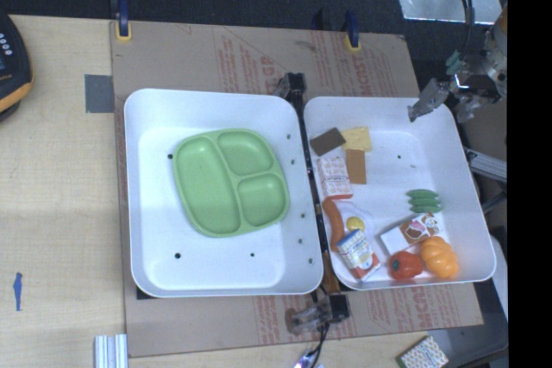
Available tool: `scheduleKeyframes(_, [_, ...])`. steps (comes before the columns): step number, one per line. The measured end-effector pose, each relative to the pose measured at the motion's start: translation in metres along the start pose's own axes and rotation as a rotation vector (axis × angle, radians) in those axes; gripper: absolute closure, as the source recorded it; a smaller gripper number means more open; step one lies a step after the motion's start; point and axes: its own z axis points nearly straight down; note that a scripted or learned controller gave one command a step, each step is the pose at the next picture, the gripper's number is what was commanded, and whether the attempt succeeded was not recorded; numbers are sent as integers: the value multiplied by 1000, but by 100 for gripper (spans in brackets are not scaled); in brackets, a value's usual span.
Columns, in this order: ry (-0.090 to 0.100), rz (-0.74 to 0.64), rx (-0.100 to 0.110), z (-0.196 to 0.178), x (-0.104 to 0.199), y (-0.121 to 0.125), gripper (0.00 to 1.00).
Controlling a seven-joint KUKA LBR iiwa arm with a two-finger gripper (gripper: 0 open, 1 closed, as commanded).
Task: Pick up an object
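Cardboard covers the surface under two white bins. Pincer (429,103) hangs at the right bin's (392,172) far rim; grip state unclear. Diagonally below it, well apart, the orange fruit (439,258) looks light, rigid, slippery: take it across the middle.

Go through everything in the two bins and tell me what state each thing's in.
Green divided plate: flat in the left bin, compartments bare.
Orange fruit: resting in the right bin, near corner.
Tomato: beside it, touching.
Green pods: lying flat, apart.
Gripper: above the right bin's far rim, holding nothing.
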Motion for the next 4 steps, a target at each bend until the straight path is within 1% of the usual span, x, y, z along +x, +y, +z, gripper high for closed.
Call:
scheduleKeyframes(1, [4,-7,10,162,83,-10,0])
scheduleKeyframes(2, [1,-2,-5,179,69,48,0])
scheduleKeyframes(3, [1,2,-6,178,53,48,0])
scheduleKeyframes(4, [2,2,7,181,71,-37,0])
